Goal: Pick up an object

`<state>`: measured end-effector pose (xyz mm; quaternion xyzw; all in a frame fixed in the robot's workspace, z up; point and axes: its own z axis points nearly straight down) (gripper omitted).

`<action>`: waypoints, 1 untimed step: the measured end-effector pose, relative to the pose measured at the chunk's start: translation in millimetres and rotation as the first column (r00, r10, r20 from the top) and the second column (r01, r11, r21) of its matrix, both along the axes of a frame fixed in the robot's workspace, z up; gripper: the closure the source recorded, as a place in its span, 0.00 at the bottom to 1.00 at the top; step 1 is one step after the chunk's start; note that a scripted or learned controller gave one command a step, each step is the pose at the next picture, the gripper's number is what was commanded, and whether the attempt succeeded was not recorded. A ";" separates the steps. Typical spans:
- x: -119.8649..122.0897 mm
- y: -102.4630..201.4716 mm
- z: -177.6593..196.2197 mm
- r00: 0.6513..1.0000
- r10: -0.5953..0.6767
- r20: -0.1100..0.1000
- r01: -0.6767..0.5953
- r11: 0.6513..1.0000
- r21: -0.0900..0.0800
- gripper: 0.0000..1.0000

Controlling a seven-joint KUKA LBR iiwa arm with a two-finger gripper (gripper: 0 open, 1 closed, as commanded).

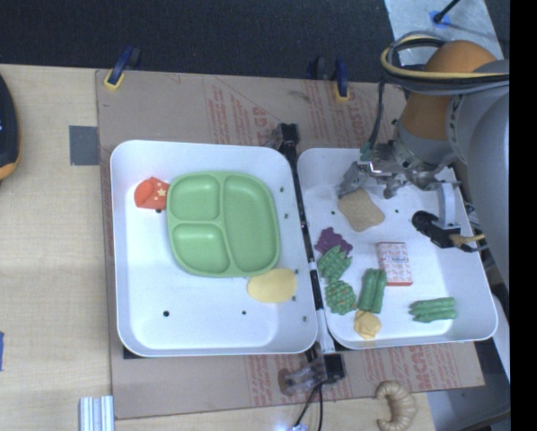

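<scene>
The gripper (pixel 363 180) hangs over the right bin (pixel 484 330) near its far rim, just above the tan bread slice (pixel 361 210); jaw state cannot be determined. Bare floor lies along the bin's right side, with toys clustered toward the left wall.

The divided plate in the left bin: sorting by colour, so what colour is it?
Light green divided plate, plain in the camera view.

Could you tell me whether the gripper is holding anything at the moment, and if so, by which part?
It cannot be told. The gripper sits right above the tan slice in the right bin, but no hold on it is visible.
</scene>
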<state>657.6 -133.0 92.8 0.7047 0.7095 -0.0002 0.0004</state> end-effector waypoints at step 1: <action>-57.0 21.4 -1.5 1.000 -0.004 -0.009 0.004 1.000 0.002 0.00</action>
